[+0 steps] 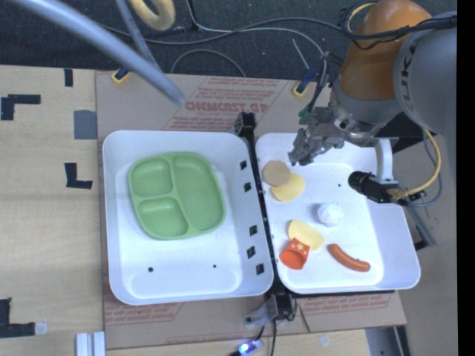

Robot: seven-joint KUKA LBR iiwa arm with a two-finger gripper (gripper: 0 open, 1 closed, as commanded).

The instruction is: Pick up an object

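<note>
Tan and yellow discs point(282, 181) lie just left of and below the jaws point(304, 153) in the right bin point(393, 269). This looks like the approach step; next would be a descent onto one. The arm slants in from the upper right. I cannot tell whether the jaws are parted.

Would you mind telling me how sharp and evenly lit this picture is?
Camera view: soft even light, faint shadows, no strong glare on the white bins; the green plate and sausage read clearly; the gripper looks dark and slightly blurred.
</note>
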